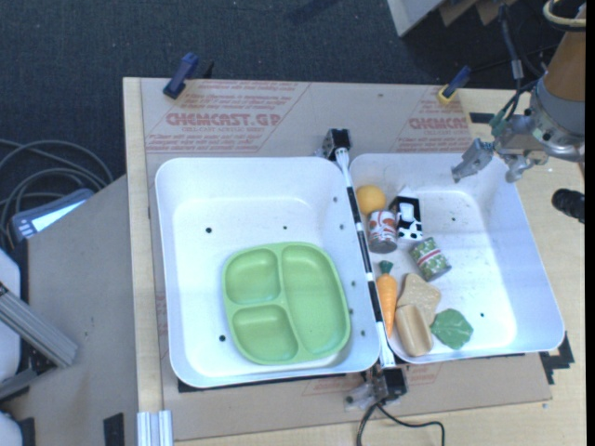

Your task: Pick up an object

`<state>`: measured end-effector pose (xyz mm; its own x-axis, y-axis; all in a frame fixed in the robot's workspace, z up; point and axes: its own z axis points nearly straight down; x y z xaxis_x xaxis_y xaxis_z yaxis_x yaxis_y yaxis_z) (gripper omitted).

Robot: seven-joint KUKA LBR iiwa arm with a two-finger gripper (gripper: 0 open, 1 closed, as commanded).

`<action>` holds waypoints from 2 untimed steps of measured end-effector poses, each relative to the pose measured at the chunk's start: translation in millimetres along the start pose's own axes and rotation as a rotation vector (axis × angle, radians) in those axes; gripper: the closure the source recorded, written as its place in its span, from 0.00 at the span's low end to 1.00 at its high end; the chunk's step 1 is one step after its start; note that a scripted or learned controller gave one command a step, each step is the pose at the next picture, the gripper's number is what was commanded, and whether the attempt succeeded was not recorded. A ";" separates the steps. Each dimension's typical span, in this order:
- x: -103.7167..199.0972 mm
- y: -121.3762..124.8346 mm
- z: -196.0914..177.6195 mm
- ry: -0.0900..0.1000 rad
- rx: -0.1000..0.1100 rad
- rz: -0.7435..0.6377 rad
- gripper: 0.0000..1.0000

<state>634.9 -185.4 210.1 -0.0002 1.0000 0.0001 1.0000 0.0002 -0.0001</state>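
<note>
1. In the camera view we see two white bins side by side on a bench: the left bin (186, 249) holds a green divided plate (284, 302) toward its near side, with bare floor along its far and left walls
2. The right bin (521, 268) has its objects crowded against the shared divider: a yellow ball (371, 198), a small can (382, 231), a black and white toy (407, 221), a green-labelled can (430, 258), a carrot (386, 297), a tan bread piece (416, 316) and a green leaf (452, 328)
3. The right half of that bin's floor is open
4. The gripper (489, 163) hangs over the right bin's far right corner, fingers spread apart with nothing between them, well apart from the objects
5. The arm is cut off by the right edge of the view; the small labels are too blurred for us to read
</note>
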 end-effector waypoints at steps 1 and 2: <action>63.7 -43.5 104.8 -0.001 -0.015 0.000 0.00; 76.7 -62.9 108.5 -0.004 -0.024 0.003 0.00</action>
<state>572.0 -108.8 101.6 0.0030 1.0000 -0.0043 0.9997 -0.0029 0.0237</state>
